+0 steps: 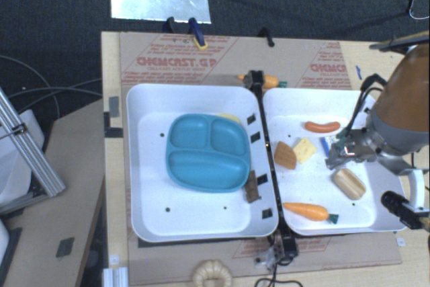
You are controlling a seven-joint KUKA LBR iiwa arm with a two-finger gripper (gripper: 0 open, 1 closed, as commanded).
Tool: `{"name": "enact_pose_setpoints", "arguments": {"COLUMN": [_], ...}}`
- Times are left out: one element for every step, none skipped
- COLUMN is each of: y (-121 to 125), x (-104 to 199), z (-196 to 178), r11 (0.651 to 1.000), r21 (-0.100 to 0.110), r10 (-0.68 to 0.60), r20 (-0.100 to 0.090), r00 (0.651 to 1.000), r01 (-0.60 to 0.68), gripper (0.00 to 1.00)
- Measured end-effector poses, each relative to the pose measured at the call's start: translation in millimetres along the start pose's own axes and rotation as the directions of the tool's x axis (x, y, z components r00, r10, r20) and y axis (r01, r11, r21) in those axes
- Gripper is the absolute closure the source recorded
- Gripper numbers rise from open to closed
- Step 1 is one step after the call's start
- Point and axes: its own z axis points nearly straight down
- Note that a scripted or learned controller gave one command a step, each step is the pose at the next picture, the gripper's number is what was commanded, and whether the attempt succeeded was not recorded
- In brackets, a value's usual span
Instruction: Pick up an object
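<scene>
In the right bin lie a red-orange sausage, a yellow cheese wedge, a brown bread slice, a tan bread roll, an orange carrot and a small blue piece. My gripper hangs low over the right bin's middle right. It sits just above the bread roll and right beside the blue piece. Nothing shows between it and the bin floor that I can make out.
The left bin holds a blue divided plate, a small brown piece by the divider and a pale yellow item behind the plate. An orange toy rests at the bins' far junction. A tan ring lies on the bench front.
</scene>
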Motion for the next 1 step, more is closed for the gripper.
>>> {"name": "enact_pose_setpoints", "arguments": {"y": [39.9], "x": [37.8], "z": [5.1], "r11": [1.000], "r21": [0.002], "r10": [-0.004], "r20": [-0.002], "r00": [1.000], "r01": [0.004], "gripper": [1.00]}}
